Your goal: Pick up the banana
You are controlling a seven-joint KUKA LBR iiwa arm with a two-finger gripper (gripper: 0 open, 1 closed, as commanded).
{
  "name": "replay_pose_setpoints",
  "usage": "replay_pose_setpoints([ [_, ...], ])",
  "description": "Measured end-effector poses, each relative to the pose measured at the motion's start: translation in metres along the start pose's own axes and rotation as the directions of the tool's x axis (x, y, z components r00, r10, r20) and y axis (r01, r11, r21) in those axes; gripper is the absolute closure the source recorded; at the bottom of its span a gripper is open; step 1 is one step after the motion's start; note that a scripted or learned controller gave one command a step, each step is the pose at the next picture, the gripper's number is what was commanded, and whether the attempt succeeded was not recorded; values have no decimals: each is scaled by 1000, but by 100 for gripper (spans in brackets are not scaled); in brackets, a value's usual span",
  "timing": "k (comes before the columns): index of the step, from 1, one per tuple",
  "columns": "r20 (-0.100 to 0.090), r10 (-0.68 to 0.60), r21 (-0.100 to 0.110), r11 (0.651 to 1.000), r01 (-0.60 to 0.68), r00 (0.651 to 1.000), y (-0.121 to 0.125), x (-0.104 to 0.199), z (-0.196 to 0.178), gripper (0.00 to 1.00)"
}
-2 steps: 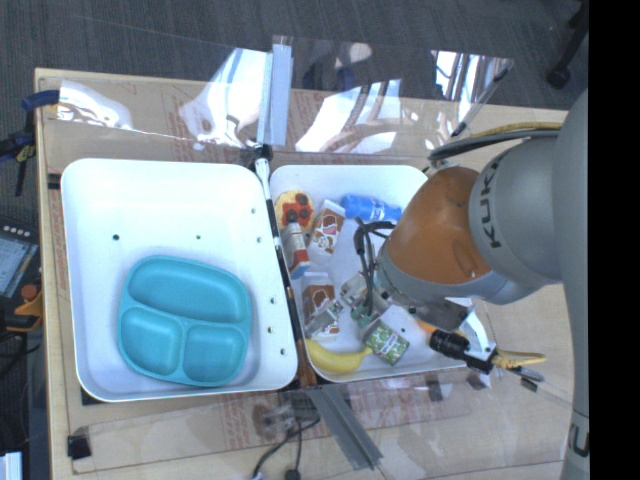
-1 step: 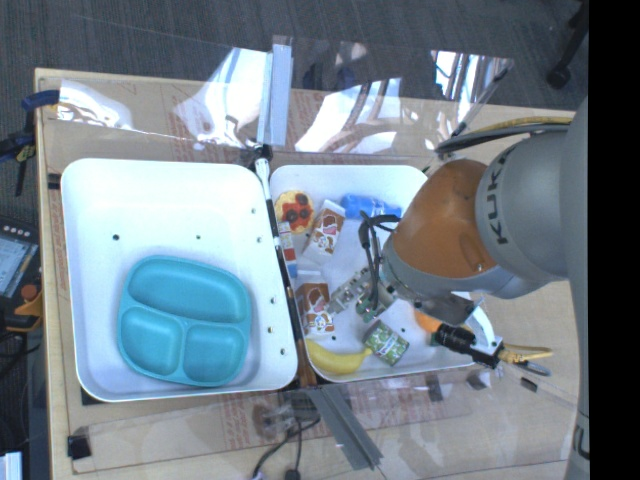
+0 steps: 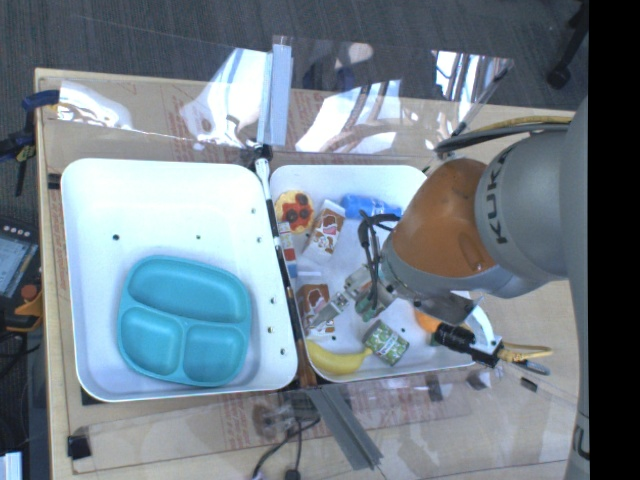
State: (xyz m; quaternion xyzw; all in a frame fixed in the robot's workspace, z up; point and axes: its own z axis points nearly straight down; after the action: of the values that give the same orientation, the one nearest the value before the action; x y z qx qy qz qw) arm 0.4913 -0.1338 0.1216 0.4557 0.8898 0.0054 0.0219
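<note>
In the right white plastic bin (image 3: 415,180), my two-finger gripper (image 3: 366,300) hung above the curved yellow banana (image 3: 335,359); my grey wrist hid its state.

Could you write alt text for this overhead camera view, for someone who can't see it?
A grey robot arm reaches into the right white bin, above a banana lying near small food packets. The left bin holds a blue divided tray.

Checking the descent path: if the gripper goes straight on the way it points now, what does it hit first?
Probably the small green packet, lying just below the gripper in the right white bin. The yellow banana lies left of that line. Depth is unclear from this single view.
</note>
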Motion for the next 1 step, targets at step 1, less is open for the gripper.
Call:
replay_pose_setpoints([
  [1,-11,29,6,1000,-29,1000,-2,4,15,0],
])
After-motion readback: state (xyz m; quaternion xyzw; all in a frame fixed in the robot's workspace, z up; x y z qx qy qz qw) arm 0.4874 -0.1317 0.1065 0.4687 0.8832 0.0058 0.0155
